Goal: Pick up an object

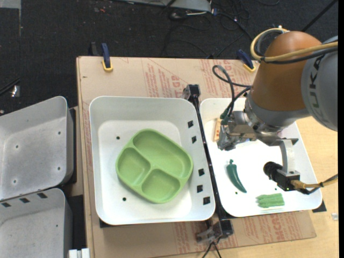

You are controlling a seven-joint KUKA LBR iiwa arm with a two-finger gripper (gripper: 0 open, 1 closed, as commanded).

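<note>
The gripper (228,138) hangs over the right bin (306,149); if it is open or closed, I cannot tell. Just below it lie a green pepper (235,175) and a light green piece (270,200)

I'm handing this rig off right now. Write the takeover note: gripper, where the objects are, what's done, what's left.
Gripper: low over the right bin's upper left; whether it is open or shut cannot be told, and nothing is visible between the fingers.
Green pepper: on the right bin floor, just below the gripper.
Light green block: near the right bin's front edge.
Green divided plate: in the left bin.
Done: no pick confirmed.
Left: grasp and lift one object; the pepper is nearest.
</note>
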